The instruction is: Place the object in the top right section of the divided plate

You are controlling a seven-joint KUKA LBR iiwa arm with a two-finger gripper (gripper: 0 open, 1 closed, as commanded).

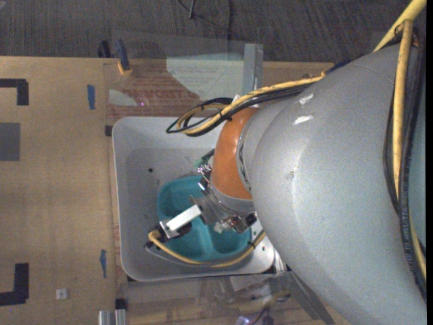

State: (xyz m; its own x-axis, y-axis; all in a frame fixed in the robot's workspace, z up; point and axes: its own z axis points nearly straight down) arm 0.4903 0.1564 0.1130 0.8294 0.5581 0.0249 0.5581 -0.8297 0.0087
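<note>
The arm's hand, grip impossible to tell, hangs over the teal divided plate at six o'clock in the white bin; a misjudged release could land the object in the wrong section.

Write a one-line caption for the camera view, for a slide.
Grey KUKA arm reaches from the right over a teal divided plate in a white bin.

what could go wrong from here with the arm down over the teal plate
1. The arm hides much of the plate, so the section under it cannot be checked. A drop might land in the wrong one.
2. The wrist looks low over the plate inside the bin, so a sideways move could shove the plate.
</note>
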